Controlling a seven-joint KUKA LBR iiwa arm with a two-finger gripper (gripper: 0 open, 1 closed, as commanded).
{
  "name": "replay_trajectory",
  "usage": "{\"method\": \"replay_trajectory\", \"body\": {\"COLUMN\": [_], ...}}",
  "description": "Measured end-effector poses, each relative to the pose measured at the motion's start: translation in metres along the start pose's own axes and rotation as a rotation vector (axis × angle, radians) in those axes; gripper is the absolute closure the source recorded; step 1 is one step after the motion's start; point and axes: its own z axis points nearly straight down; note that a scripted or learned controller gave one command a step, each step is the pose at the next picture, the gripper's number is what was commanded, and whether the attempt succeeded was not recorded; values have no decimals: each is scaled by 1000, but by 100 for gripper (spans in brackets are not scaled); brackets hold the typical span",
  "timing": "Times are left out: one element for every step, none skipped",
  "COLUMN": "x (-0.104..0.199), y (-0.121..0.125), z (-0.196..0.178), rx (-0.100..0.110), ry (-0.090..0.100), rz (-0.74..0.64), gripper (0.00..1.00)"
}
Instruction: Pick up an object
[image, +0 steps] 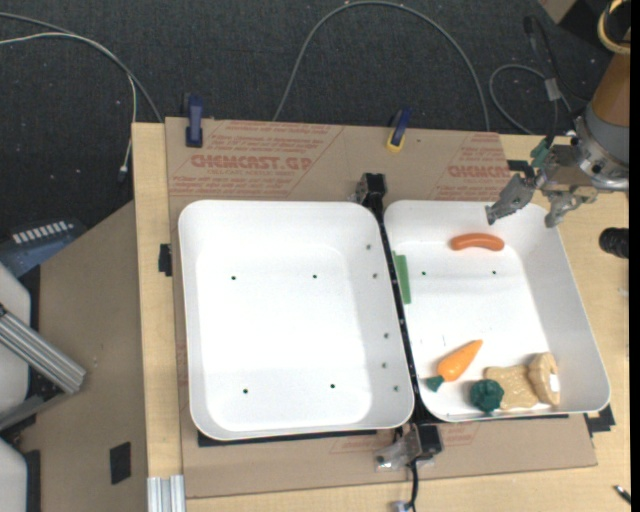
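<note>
My gripper hangs open over the far right corner of the right bin, its two fingers spread with nothing between them. An orange sausage-shaped toy lies just below and left of it, near the bin's far wall. At the bin's near end lie an orange carrot toy with a green tip, a dark green lump, a tan biscuit-like piece and a tan bread-like piece.
The left bin stands beside the right one, with a green clip on the shared edge. Blue and yellow clamps hold the cardboard at the back. Cables run over the dark floor behind.
</note>
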Motion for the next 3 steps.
{"method": "replay_trajectory", "body": {"x": [-53,-40,-41], "y": [13,52,52], "z": [146,186,173], "rx": [13,3,3], "ry": [3,0,0], "rz": [4,-2,0], "gripper": [0,0,100]}}
